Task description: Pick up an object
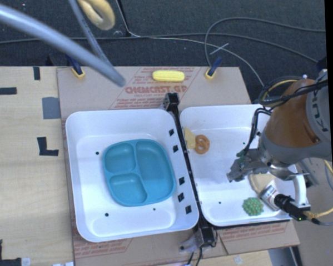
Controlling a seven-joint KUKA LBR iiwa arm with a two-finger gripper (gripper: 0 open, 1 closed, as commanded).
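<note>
Gripper hangs low over the right bin; we cannot tell its opening, and see nothing in it. Nearest target: green broccoli-like piece, just beside, toward the near wall. We judge a straight descent centred on it best. It looks roundish, no clear long axis.

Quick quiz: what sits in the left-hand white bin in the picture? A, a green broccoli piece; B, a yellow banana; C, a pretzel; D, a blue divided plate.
D: the blue divided plate lies in the left bin, while the pretzel and the green piece lie in the right bin.
</note>
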